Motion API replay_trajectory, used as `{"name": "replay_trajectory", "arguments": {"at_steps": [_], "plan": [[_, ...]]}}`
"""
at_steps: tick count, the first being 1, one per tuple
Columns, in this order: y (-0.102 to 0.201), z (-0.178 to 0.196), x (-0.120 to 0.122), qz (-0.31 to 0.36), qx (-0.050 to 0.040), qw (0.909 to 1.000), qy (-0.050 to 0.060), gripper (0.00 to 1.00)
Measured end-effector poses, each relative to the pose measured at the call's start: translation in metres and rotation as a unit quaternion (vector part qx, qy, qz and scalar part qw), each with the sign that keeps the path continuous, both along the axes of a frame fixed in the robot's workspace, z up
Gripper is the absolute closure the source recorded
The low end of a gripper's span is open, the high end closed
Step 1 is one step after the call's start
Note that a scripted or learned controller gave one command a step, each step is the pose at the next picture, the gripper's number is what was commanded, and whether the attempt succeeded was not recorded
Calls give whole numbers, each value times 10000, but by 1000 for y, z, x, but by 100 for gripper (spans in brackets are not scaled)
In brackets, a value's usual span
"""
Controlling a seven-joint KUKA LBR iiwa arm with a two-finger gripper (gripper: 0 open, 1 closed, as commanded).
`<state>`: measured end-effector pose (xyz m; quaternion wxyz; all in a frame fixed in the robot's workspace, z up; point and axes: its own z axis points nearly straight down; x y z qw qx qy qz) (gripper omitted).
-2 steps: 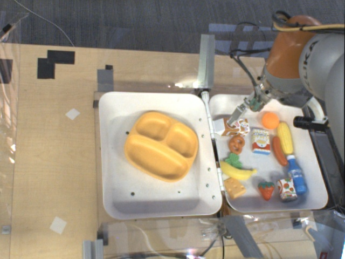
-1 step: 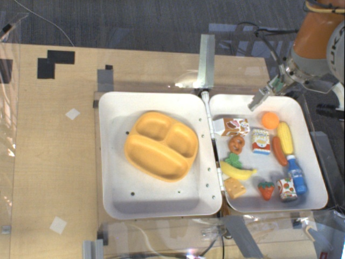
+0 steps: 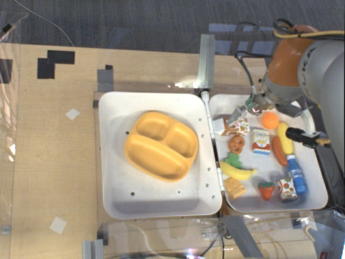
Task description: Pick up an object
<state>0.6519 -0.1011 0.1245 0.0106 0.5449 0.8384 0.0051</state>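
Fingers (image 3: 241, 112) hang slightly parted and empty at the right bin's (image 3: 321, 198) eleven o'clock corner, over the small packet (image 3: 237, 127), with the orange ball (image 3: 270, 120) just beside at three o'clock; tight crowding risks a glancing, failed grasp.

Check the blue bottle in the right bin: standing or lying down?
Lying down. The blue bottle rests flat on the floor of the right bin, its long side showing, beside a small can.
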Motion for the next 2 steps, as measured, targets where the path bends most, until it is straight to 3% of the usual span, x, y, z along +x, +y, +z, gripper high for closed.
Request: {"name": "replay_trajectory", "arguments": {"at_steps": [1,2], "plan": [[-39,75,20,-281,-1,9996,30,0],[-3,-16,18,-1047,30,9945,95,0]]}}
